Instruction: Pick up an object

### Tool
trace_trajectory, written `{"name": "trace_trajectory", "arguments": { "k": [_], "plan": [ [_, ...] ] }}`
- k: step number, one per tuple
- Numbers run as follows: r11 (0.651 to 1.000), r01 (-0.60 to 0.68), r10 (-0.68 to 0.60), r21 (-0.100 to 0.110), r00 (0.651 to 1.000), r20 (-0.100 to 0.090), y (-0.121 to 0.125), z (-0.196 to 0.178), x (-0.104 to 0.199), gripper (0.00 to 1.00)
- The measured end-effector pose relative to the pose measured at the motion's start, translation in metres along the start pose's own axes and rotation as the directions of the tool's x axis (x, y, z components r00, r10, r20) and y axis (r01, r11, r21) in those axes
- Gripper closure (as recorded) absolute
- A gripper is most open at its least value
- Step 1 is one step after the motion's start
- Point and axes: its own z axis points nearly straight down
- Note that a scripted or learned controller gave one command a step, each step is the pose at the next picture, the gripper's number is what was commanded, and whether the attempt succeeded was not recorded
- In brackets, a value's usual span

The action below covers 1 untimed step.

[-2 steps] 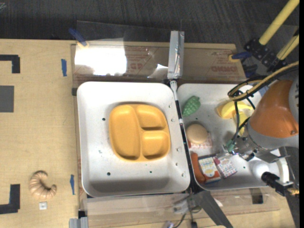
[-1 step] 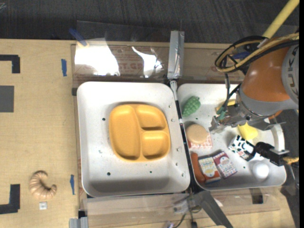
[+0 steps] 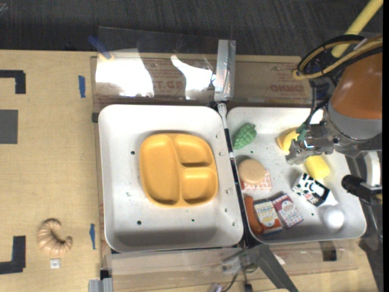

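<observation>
Your gripper (image 3: 302, 146) hangs low over the right bin (image 3: 270, 117), near its far right side; whether it is spread or pressed together, I cannot tell. Just below it on the view, almost touching, lies a yellow block (image 3: 317, 166), its long axis slanting toward the black-and-white toy (image 3: 311, 189). A second yellow piece (image 3: 285, 140) sits just to the left. I judge the block is the nearest target. The green toy (image 3: 245, 135) and round pink cookie (image 3: 253, 171) are farther left.
</observation>
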Motion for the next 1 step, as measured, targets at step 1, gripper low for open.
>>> {"name": "trace_trajectory", "arguments": {
  "k": [1],
  "plan": [
    [0.93,0.368,-0.368,0.001,0.93,-0.002,-0.0198,-0.0181,0.0083,1.0]
  ]
}}
